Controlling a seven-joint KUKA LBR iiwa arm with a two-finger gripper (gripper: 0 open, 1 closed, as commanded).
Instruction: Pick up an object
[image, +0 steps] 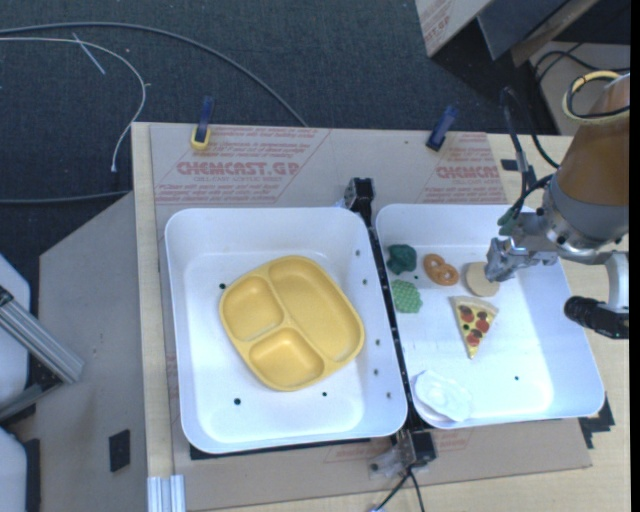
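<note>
1. Pincer (497, 262) low in right bin (560, 400), over a tan disc (483, 284); grip state: cannot tell.
2. Risk: pretzel (439, 268) and pizza slice (474, 325) lie close; a skewed descent could nudge them or miss the flat disc.

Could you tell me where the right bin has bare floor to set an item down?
The right bin is bare between the pizza slice and its right wall. It is crowded near the end effector: pretzel, green toys.
</note>
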